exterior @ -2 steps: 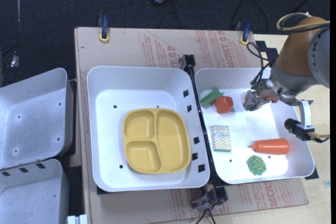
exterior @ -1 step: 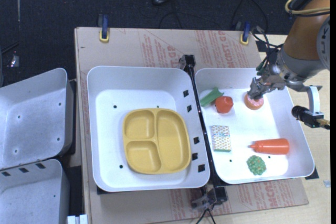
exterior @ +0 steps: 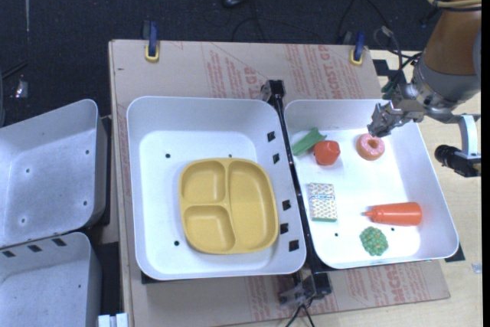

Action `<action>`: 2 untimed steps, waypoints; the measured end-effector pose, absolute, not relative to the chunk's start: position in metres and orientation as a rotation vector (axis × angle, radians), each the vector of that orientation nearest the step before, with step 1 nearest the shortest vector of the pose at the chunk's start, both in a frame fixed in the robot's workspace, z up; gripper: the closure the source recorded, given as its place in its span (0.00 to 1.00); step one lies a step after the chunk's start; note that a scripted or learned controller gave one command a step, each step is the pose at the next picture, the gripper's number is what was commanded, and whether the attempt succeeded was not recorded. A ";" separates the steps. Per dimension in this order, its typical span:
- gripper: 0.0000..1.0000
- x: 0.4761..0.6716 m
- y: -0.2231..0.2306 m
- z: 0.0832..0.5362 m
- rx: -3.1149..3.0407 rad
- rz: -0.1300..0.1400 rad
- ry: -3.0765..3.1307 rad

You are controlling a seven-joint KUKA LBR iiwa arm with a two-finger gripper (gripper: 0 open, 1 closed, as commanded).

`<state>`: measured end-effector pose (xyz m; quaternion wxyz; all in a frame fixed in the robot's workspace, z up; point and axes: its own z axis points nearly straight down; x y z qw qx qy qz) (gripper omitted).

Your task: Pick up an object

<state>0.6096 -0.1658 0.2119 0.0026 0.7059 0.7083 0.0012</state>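
Grey arm from the right, end effector low.

Smooth white plastic bins; glossy yellow plastic tray

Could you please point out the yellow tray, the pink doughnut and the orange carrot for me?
yellow tray (exterior: 200,204): camera view, on the ridge between its compartments.
pink doughnut (exterior: 370,147): camera view, on its ring, right bin.
orange carrot (exterior: 394,214): camera view, on the middle of its body.
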 end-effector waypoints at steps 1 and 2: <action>1.00 0.624 -0.104 0.213 2.211 0.005 2.231; 1.00 0.633 -0.046 0.208 2.213 0.003 2.231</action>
